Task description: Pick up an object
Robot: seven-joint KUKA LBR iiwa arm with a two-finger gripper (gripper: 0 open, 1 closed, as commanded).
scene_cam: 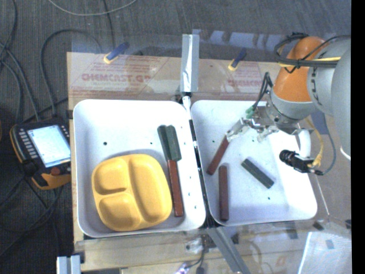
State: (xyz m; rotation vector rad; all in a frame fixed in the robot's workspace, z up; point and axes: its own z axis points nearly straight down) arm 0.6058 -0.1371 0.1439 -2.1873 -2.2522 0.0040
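Fingers state unclear above right bin [311, 207], near brown stick [217, 156]. Probably light, stiff, narrow; best pinched across its middle.

Faint red lettering is seen on the clear sheet [117, 77] behind the left bin [85, 153]; it appears mirrored and cannot be made out with certainty. Similar red print is seen on the sheet behind the right bin [308, 210], also unreadable. The lit screen of the handheld pendant [43, 147], left of the left bin, is too small to be read.
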